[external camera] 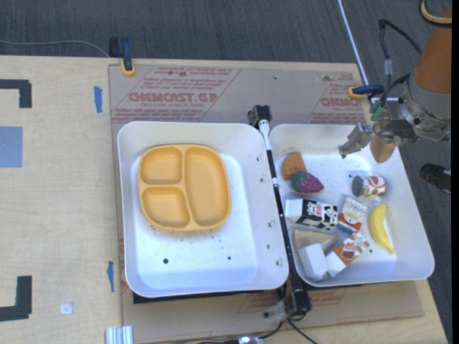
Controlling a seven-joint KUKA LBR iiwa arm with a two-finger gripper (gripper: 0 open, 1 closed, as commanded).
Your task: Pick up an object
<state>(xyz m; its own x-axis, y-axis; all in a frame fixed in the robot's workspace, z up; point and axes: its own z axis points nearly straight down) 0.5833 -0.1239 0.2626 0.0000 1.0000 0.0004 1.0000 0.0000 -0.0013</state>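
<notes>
Two bins: left bin [136,264] with one yellow tray [185,187]; right bin [412,221] with one banana [380,228], can [368,185], plum [309,183], cartons crowded nearby; gripper [367,143] above, fingers spread, grasping nothing.

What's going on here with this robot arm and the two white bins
A grey KUKA arm with an orange band reaches in from the right, its gripper above the far end of the right bin. That bin holds a heap of small toys: a banana, a can, a purple fruit and some cartons. The left bin holds a yellow divided plate. Nothing shows between its fingers, so no object has been picked up yet.
</notes>
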